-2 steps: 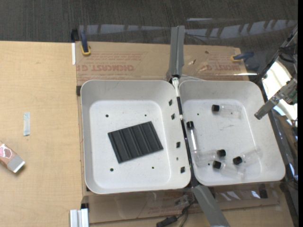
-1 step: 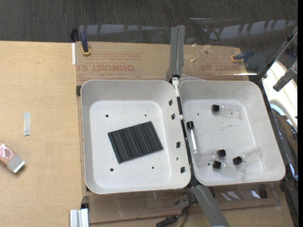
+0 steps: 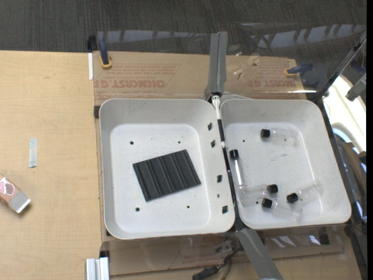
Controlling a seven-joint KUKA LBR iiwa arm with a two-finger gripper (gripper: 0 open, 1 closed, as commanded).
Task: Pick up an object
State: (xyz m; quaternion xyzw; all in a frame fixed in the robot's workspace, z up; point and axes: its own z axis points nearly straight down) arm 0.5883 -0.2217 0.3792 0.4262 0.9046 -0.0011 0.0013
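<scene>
A dark grey ribbed rectangular slab lies flat and slightly turned in the left bin, a little below its middle. The right bin holds several clear tubes with black caps. One capped tube lies near the back. Another tube lies along the left wall, cap end away from me. A cluster of capped tubes lies near the front wall.
Both bins rest on brown cardboard with clamps at its back corners. A grey post stands behind the seam between the bins. On the wooden bench to the left lie a small red-and-white packet and a grey strip.
</scene>
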